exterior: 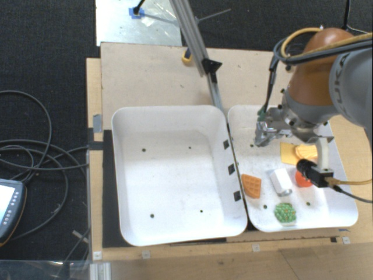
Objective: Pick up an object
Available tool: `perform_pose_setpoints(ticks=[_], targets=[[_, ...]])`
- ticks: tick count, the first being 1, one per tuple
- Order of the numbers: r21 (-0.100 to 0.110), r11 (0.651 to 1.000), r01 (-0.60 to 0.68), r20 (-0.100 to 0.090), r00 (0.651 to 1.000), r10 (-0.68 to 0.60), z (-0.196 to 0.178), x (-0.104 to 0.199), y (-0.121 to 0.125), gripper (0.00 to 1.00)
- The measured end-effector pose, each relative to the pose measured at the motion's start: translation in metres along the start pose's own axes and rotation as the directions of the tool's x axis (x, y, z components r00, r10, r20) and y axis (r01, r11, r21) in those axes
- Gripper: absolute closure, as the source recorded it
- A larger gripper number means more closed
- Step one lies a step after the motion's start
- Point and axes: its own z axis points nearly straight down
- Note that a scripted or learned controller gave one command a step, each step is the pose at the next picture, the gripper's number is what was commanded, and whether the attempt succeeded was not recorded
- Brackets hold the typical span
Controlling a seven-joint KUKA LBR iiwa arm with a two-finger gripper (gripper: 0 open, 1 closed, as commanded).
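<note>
A robotics lab: bench (151, 74) with white bins (169, 121), floor cables (35, 150).

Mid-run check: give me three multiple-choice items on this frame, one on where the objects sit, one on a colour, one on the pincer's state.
1. Which bin holds the small objects?
A. The left bin
B. The right bin
C. Both bins

2. What colour is the round bumpy object nearest the front rim of that bin?
A. Green
B. Blue
C. Black

3. What is the pincer doing?
A. Lifting the white block clear of the bin
B. Gripping the waffle piece
C. Poised over the back part of the right bin, with nothing seen between its fingers

Answers:
1 B: the waffle piece, white block and green ball all lie in the right bin.
2 A: the ball is green.
3 C: the objects lie on the bin floor, apart from the pincer.
</note>
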Motion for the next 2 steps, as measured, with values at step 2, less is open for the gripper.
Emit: perform_pose_setpoints(ticks=[2], targets=[[0.002,1.000,0.000,-0.002,1.000,0.000,0.004,0.097,0.062,1.00]])
